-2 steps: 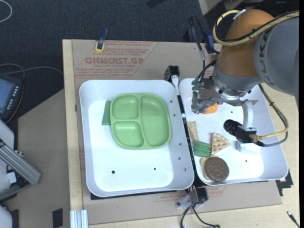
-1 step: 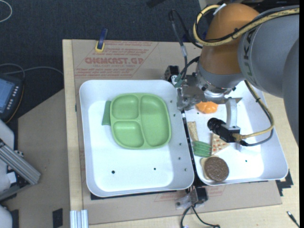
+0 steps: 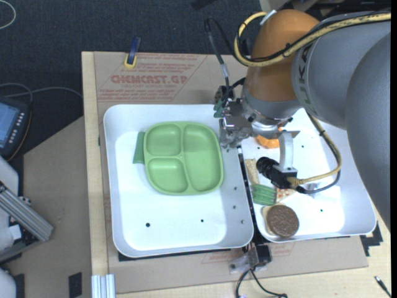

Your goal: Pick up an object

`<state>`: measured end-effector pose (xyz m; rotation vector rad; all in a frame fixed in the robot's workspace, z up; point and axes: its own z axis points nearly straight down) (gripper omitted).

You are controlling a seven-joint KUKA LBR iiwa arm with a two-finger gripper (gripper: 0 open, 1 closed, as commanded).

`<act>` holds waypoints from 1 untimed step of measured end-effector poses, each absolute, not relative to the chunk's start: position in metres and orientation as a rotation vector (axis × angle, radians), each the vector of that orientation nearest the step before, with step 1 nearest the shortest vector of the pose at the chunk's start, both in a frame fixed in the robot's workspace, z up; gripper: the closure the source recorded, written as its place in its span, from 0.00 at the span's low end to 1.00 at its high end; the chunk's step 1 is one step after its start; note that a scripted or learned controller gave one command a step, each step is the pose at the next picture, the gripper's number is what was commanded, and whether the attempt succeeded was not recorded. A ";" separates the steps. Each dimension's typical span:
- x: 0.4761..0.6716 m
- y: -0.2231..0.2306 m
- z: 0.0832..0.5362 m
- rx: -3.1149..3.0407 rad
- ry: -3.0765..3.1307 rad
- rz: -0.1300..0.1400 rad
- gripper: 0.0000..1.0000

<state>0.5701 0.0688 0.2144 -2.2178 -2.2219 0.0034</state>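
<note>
From where I stand, the big grey arm (image 3: 338, 73) with its orange band (image 3: 282, 33) comes in from the right and leans low over the two shallow white plastic bins. They sit side by side on a brown cardboard sheet (image 3: 155, 73) with red lettering. The gripper (image 3: 229, 132) hangs right at the wall where the bins meet, just beside the right rim of a light green three-compartment plastic plate (image 3: 183, 157). Whether it touches that rim I can't make out, and I cannot tell whether the gripper is wide or narrow, since the metal parts around it hide its tip. I see nothing held in it. The plate lies flat in the upper middle of the left bin (image 3: 124, 219), with a small green tab sticking out on its left side. The right bin (image 3: 338, 219) is half covered by the arm. Near its front edge lies a round brown speckled disc (image 3: 282, 221), and just above that, close to the dividing wall, a flat dark green piece (image 3: 263, 195). A small orange lump (image 3: 269, 143) peeks out from under the wrist. At the far edge of the cardboard, a blue and yellow clamp (image 3: 131, 54) sits well away from everything else.
</note>
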 end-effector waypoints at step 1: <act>0.557 0.070 0.224 -2.218 -2.220 0.002 1.00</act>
